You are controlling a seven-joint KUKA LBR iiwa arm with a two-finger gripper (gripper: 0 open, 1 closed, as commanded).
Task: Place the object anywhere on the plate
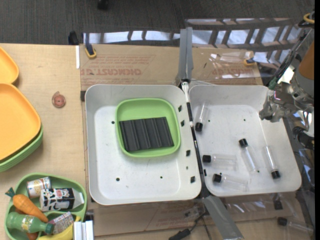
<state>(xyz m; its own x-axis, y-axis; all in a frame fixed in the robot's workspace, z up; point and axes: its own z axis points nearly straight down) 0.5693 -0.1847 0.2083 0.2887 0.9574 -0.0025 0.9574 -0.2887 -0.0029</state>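
Note:
A green square plate (122, 115) lies in the left bin (100, 174), and a dark ridged slab (147, 134) covers its middle. Several clear vials with black caps lie loose in the right bin (235, 104): one near the left wall (201, 115), one in the middle (247, 155), one further right (270, 160), and two along the front (222, 159) (232, 182). My gripper (270, 113) hangs over the right bin's far right side, above the floor and apart from every vial. No vial shows at its tip.
Orange plates (15, 119) are stacked on the wooden table at the left. A green bowl of toy food (42, 204) stands at the front left. Cardboard (130, 66) and a metal rack (240, 34) lie behind the bins.

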